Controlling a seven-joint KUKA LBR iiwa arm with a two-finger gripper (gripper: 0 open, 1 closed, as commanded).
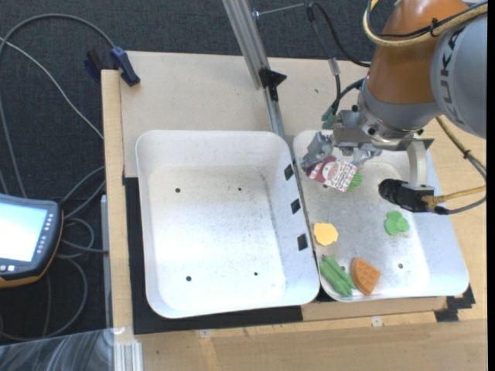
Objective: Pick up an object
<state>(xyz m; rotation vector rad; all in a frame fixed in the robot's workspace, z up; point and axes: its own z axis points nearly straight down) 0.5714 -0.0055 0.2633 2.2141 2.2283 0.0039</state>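
My gripper (336, 158) hangs over the back left part of the right bin (433, 277). A small pink, white and green packet (337, 175) sits between its two fingers (312, 158), just below the wrist, and the fingers are shut on it. Whether the packet is off the bin floor is hard to judge from this angle. Loose on the floor of the same bin lie a yellow piece (326, 233), a green piece (397, 222), a long green object (335, 273) and an orange wedge (365, 275).
The left bin (155, 153) stands beside the right one, with a divider wall (294, 207) between them. A metal pole (247, 33) slants up behind the bins. A black fitting with a cable (401, 194) hangs off the arm over the right bin.
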